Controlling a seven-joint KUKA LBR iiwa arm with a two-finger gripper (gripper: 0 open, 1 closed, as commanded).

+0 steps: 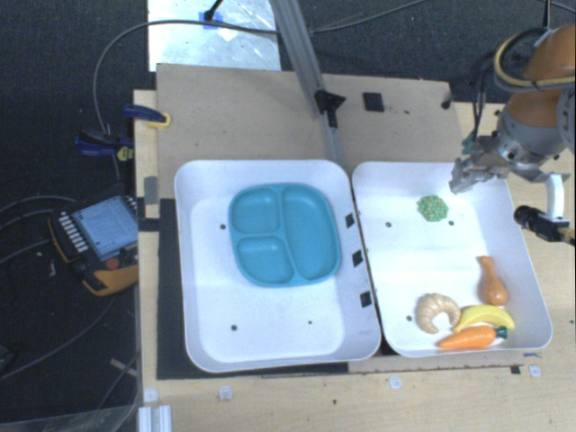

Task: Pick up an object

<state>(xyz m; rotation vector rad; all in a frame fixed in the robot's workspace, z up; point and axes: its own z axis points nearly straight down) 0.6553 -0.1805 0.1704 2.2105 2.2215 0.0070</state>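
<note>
In the right bin (396, 268), toward its far side: a green knobbly ball (433, 208), alone on the white floor. At that bin's far right corner, above the rim: the gripper (468, 176), grey, pointing down and in toward the ball, near it but not touching. Cannot tell whether spread or pressed together; too small and blurred at the tip. Behind it, past the right bin's right rim: the arm (540, 106), grey with its orange band.

Along the right bin's right wall, nearer the front: a brown pear-shaped piece (491, 283), narrow end pointing to the far side. In the right bin's near right corner, a cluster: croissant (436, 311) to the left, banana (487, 316) just beside it, carrot (470, 337) against the banana's near side, close to the front rim. Well apart from the ball, all three.

Just left of the right bin, rims meeting: the left bin (207, 331), with a blue divided plate (285, 234) lying flat in its far half. Beyond the right bin's far rim: bare brown bench (243, 106) and a slanting grey pole (301, 34). Far to the left of the right bin, off the bench: a handheld unit (99, 241), and clamps (126, 138) at the bench edge.
</note>
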